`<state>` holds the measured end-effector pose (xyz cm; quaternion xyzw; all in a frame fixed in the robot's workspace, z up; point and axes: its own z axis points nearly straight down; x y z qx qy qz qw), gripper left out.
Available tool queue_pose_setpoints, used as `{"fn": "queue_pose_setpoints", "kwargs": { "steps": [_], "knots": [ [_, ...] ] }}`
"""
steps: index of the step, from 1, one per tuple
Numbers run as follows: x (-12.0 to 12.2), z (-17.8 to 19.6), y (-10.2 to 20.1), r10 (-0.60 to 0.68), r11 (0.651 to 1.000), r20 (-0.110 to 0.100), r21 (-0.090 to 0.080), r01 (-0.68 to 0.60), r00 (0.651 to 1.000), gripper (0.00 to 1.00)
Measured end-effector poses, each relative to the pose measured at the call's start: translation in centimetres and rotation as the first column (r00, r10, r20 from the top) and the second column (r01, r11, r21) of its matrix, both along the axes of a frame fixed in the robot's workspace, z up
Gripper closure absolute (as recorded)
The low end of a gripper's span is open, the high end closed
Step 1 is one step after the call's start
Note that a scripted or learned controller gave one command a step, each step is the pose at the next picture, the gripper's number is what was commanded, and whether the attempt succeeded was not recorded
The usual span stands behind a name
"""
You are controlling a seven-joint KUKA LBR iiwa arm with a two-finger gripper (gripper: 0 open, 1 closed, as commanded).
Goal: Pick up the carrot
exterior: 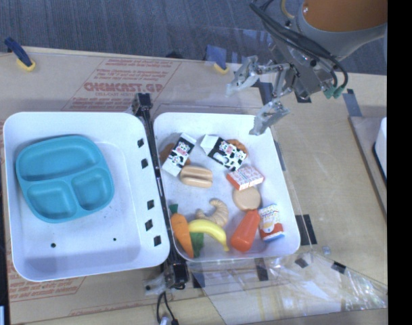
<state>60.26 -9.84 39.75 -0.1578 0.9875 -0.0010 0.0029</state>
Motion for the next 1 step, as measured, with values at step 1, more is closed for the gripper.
{"fn": "queue_pose_setpoints", "kwargs": {
  "steps": [1],
  "knots": [
    [5.30,1.33,-5.56,0.132,0.991,0.001,-0.002,-0.132,0.991,0.00]
  ]
}}
